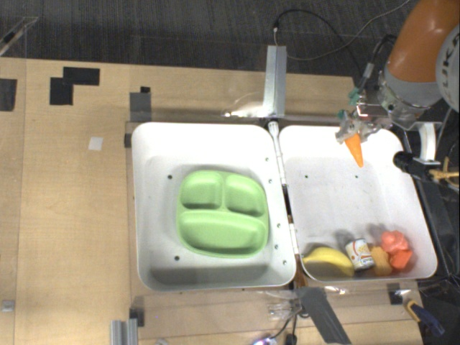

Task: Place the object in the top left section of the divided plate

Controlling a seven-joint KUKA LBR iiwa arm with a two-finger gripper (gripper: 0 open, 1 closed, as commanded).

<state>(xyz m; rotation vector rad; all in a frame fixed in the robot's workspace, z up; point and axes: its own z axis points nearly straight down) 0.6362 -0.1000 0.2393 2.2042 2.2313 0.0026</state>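
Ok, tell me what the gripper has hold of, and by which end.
The gripper holds an orange carrot by its wide top end; the pointed tip hangs down over the right bin.

I see a pale wooden tabletop [65, 214] spreading far left of the gripper, with black square marks [72, 83] on it. Behind lies dark ribbed flooring [158, 13], crossed by a black cable [323, 27]. Light is even and soft.
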